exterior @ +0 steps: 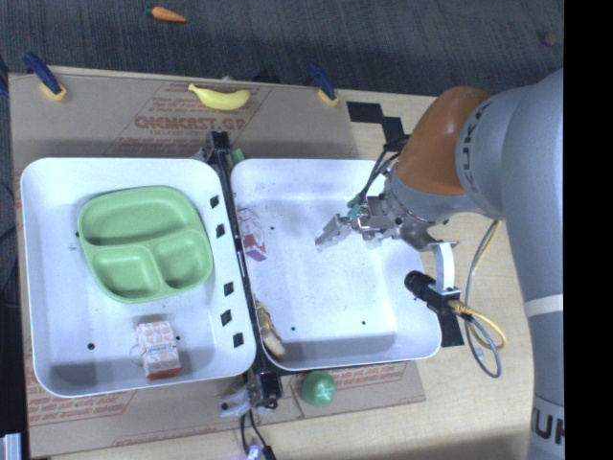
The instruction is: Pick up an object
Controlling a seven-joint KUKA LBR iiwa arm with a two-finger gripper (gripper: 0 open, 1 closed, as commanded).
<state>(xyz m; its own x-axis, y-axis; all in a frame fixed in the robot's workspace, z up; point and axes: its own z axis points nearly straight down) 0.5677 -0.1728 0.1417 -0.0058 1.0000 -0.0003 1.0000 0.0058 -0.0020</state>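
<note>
**Choosing what to lift from the right bin**

My pincer (pixel 330 235) hangs over the middle of the right bin (pixel 383 338), pointing toward the divider between the two bins. Whether its tips are apart or together I cannot tell from this slant; nothing visible sits between them.

The nearest candidates lie along the right bin's left wall. A small packet (pixel 253 238), white with red marks, rests near the wall's upper part, a little way from my pincer. It looks thin, light and crinkly, so I judge it will flex and slide on the smooth plastic; I would come straight down and close across its short width, pressing lightly so that it bunches and does not skate away. A tan piece (pixel 269 336) lies in the lower left corner, tight against the wall, which leaves poor room for one finger.

In the left bin (pixel 38 257) sit a green tray (pixel 144 241) and a small box (pixel 157 349). The tray looks stiff, light and wide; only its rim would fit. The box looks stiff and squared, the easiest to pinch across its flat sides, but it is well apart from me.

On the table, a banana (pixel 219 96) lies beyond the bins and a green ball (pixel 318 388) just in front of them.
</note>
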